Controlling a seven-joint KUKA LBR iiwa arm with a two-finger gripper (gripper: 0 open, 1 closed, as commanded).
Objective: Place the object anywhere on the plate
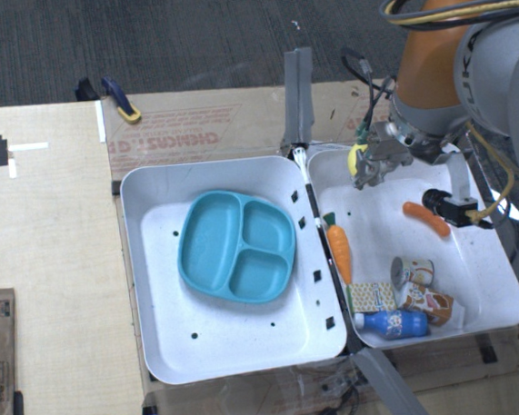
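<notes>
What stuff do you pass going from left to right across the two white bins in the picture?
Blue plate in the left bin → carrot along the right bin's left wall → blue bottle → second carrot.

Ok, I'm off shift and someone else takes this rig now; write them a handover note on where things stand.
Gripper: low over the right bin's far left corner, by something yellow; fingers unclear.
Plate: blue, three compartments, in the left bin, nothing on it.
Right bin holds two carrots, a can, a blue bottle.
Done: nothing placed.
Left: pick an object and set it on the plate.
</notes>
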